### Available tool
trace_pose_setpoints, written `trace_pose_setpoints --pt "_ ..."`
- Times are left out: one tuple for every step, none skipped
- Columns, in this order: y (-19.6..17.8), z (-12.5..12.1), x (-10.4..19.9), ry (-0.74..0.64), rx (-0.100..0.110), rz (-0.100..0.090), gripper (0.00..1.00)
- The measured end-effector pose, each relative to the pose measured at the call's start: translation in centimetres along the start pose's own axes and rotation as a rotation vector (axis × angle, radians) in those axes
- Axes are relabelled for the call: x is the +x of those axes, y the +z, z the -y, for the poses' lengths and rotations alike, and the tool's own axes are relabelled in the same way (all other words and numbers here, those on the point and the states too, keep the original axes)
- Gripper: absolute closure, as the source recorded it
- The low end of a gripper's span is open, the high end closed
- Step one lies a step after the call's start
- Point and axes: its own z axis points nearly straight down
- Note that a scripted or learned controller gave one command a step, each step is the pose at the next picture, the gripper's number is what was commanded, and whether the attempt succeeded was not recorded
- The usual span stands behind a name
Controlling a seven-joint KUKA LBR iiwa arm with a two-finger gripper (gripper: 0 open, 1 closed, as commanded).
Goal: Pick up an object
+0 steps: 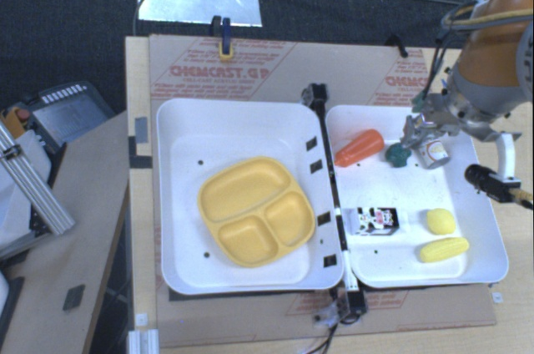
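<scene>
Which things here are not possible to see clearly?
- Gripper, camera view: too small and cluttered to judge its state.
- Teal object: the gripper partly covers it; identity unclear.
- Black-and-white packet: print too small to read.
- Arm: cut off by the right edge.

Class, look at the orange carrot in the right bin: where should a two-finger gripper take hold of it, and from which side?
Grip the carrot across its thick middle, coming straight down from above. It lies flat and slanted, with its green top to the right, so the fingers should probably close across its long axis.

Carrot [360, 147] and lemon [440, 220] flank open bin floor [409, 202].
</scene>
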Motion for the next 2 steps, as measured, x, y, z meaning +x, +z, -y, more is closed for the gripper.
trace_pose_setpoints --pt "0.9 -0.1 5.1 0.000 0.000 0.000 1.00" --pt "-0.1 -0.5 10.8 -0.002 -0.001 0.000 1.00"
